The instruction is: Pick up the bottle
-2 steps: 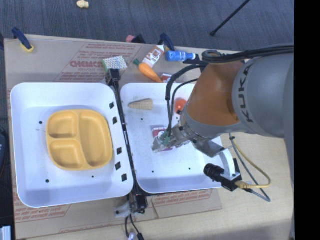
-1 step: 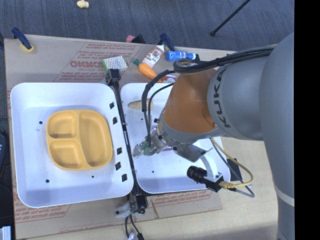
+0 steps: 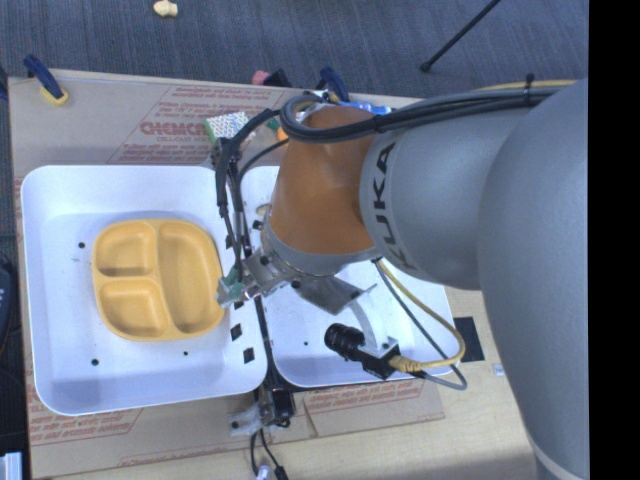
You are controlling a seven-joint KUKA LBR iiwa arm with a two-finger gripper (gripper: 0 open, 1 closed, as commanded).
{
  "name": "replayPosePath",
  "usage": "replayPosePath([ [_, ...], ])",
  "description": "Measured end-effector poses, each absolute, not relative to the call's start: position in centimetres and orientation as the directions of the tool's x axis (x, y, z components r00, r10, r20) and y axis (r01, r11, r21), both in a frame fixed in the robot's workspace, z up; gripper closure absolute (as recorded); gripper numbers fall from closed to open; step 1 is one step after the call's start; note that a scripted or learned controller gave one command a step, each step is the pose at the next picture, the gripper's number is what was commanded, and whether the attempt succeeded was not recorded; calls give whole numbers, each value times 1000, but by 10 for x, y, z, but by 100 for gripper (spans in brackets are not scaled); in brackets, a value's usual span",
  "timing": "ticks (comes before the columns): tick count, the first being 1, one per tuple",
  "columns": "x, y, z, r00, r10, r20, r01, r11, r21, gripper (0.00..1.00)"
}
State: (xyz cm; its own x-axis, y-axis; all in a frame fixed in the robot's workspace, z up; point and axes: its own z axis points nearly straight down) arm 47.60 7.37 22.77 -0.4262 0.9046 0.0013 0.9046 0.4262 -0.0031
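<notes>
A grey arm with an orange band point(image 3: 330, 198) reaches in from 3 o'clock and hangs low over the right shallow white bin point(image 3: 310, 366), one of two set side by side on a printed cardboard sheet point(image 3: 150, 118) on the table point(image 3: 480, 413). The tool point(image 3: 322, 292) sits under the wrist near the centre of the scene, mostly masked by the arm. Whether it is wide, narrow or holding anything cannot be told.

At 9 o'clock from the wrist, the left shallow white bin point(image 3: 40, 268) carries a yellow three-compartment plastic tray point(image 3: 155, 278), which lies flat near the middle of its floor.

Where the bottle lies cannot be told from this angle. The arm's bulk covers most of the right bin, so that bin is the likely place for it.

The chief risk is probably a blind close. A round bottle lying on a smooth bin floor may roll or squirt sideways if the tool meets it off-centre, and the tool would then lift away empty. The wrist also hangs close to the shared rim at its 9 o'clock. A small drift that way could strike the rim or shove a bin, and the loose cables beside the wrist could catch on it.
</notes>
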Motion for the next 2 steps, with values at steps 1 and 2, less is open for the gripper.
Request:
replayPosePath([
  [1,476,75,304,-268,964,0,964,268,-2,100],
  [2,476,67,271,-176,984,0,984,176,-4,100],
])
